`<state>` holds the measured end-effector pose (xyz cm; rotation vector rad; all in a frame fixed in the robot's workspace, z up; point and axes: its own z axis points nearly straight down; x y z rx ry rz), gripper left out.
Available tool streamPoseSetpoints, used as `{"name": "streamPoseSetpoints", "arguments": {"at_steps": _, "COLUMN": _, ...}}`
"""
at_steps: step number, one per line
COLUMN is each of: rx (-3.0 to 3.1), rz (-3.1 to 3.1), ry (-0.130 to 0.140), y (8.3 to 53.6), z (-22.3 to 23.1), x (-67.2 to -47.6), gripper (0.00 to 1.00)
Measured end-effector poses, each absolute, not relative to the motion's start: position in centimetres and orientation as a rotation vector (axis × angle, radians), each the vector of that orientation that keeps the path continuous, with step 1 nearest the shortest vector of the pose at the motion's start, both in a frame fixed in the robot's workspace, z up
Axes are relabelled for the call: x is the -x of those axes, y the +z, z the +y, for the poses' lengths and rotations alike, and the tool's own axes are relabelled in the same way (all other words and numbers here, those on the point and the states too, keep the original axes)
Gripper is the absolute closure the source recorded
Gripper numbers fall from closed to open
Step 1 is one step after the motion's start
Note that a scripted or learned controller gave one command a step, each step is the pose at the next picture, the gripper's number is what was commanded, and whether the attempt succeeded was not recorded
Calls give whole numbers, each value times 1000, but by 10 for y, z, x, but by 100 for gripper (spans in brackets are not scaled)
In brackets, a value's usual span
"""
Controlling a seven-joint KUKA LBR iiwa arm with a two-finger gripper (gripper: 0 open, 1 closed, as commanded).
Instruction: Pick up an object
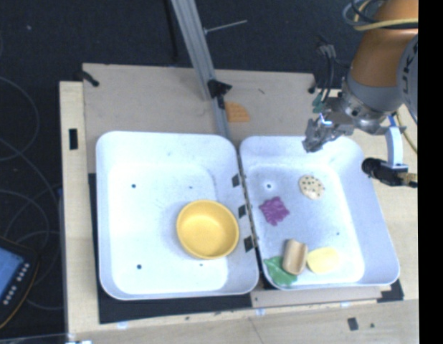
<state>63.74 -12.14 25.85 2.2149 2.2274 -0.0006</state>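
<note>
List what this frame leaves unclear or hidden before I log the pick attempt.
- Claw: small and blurred above the right bin's far edge; finger state unreadable.
- Green item: largely covered by the tan cylinder, shape unclear.
- Speckled object: too small to identify.
- Arm: cut off by the right edge of the camera view.
- Screen device: cropped at the left edge.

Even overhead light, slightly soft focus
</note>
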Motion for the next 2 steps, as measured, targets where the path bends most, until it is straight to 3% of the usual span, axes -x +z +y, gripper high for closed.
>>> {"name": "streamPoseSetpoints", "arguments": {"at_steps": 2, "rx": -2215, "rz": 2229, "ry": -1, "y": 241, "z": -6, "x": -649, "gripper": 100}}
